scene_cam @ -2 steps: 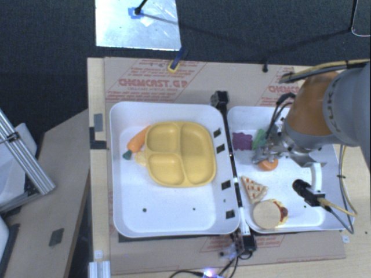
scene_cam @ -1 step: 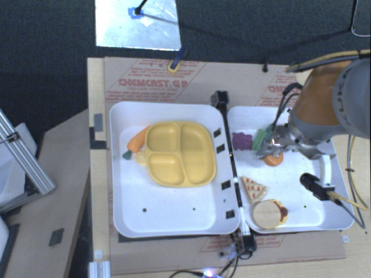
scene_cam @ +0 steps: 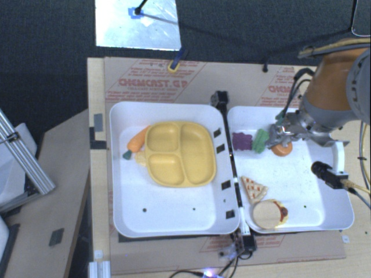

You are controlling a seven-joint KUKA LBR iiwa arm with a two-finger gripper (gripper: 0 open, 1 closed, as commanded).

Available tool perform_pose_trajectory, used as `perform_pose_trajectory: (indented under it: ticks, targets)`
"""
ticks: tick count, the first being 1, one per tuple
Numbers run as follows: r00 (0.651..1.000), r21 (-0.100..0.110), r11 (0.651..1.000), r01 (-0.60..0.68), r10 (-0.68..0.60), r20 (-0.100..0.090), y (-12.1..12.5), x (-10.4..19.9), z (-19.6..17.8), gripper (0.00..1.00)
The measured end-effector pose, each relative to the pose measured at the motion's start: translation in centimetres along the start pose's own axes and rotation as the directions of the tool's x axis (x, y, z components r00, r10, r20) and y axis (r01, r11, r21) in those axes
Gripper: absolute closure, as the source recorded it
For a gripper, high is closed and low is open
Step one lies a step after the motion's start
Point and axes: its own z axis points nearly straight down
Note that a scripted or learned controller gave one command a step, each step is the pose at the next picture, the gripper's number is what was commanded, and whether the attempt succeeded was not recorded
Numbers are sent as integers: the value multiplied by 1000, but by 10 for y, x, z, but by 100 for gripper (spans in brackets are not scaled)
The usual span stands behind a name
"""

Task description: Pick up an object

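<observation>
My gripper (scene_cam: 279,136) is down in the right bin (scene_cam: 307,181), at its far side. It hovers right over a small orange round piece (scene_cam: 283,150), with a green piece (scene_cam: 260,140) just to its left. A purple grape bunch (scene_cam: 243,141) lies further left, near the bin's left wall. A toast-like triangular slice (scene_cam: 254,187) and a round bun sandwich (scene_cam: 269,214) lie near the front of the same bin. Nothing visibly sits between the fingers.
The left bin (scene_cam: 124,213) holds a yellow divided plate (scene_cam: 177,154) with a carrot (scene_cam: 138,139) at its left edge. A divider with black clips (scene_cam: 229,161) separates the bins. The arm's orange band (scene_cam: 333,74) hangs above the right bin's far corner.
</observation>
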Motion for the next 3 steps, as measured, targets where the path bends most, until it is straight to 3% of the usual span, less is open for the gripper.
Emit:
perform_pose_trajectory:
  ticks: [1,2,3]
  targets:
    - [1000,0,1000,1,-1,0,1,0,-34,100]
    - [1000,7,1000,3,-3,-2,-25,41,-25,100]
    - [1000,3,1000,2,-2,-1,-14,34,-41,100]
